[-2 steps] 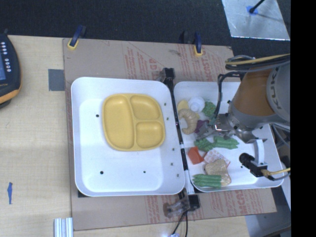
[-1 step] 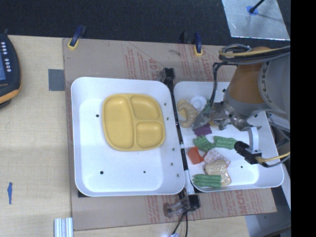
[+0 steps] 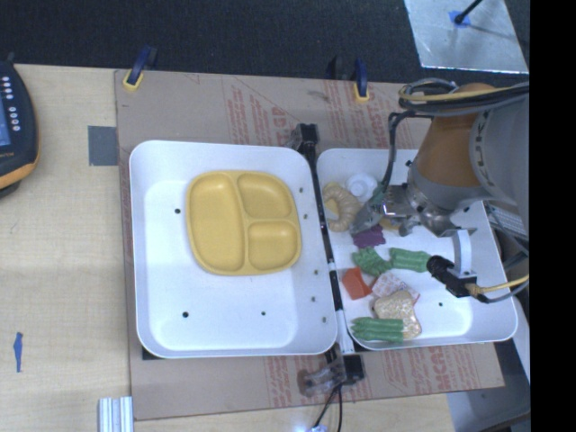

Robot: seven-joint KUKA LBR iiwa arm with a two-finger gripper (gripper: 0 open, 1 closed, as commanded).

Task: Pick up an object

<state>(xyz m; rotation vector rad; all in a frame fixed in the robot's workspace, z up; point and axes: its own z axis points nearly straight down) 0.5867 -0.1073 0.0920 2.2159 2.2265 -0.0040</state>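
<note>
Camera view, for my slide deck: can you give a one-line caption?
Arm's gripper low over the toy food in the right bin; yellow plate in the left bin.

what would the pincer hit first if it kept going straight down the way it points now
Probably the purple piece, which lies just below the pincer in the right bin, beside the beige ring-shaped item. Depth is unclear from this slanted view.

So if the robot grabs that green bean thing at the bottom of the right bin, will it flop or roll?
The green bean pod looks moulded, so probably stiff and light. Its long rounded shape might roll or slip. It touches the cracker-like piece, which may shift too.
</note>
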